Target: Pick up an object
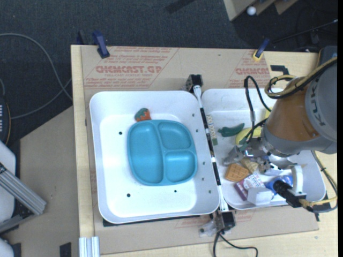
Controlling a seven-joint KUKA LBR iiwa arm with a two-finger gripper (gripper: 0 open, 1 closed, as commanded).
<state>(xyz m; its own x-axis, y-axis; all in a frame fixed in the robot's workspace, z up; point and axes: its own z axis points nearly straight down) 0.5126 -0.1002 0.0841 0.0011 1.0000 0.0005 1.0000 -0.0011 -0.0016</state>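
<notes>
The grey arm with its orange band (289, 119) reaches in from the right over the right bin (225, 98). My gripper (246, 157) hangs low among the objects in that bin. Just below it lies a tan waffle-patterned piece (236, 172). A green item (232, 130) and a yellow item (244, 136) lie just behind it. A purple-and-white packet (252, 185), a white piece (261, 196) and a blue object (280, 187) lie toward the front of the bin. The arm hides part of the pile.
The left bin (107, 143) holds a blue divided plate (161, 151), with a small orange and green object (142, 114) at the plate's far edge. Black clips (194, 82) join the bins. Cables (257, 98) loop over the right bin's far side.
</notes>
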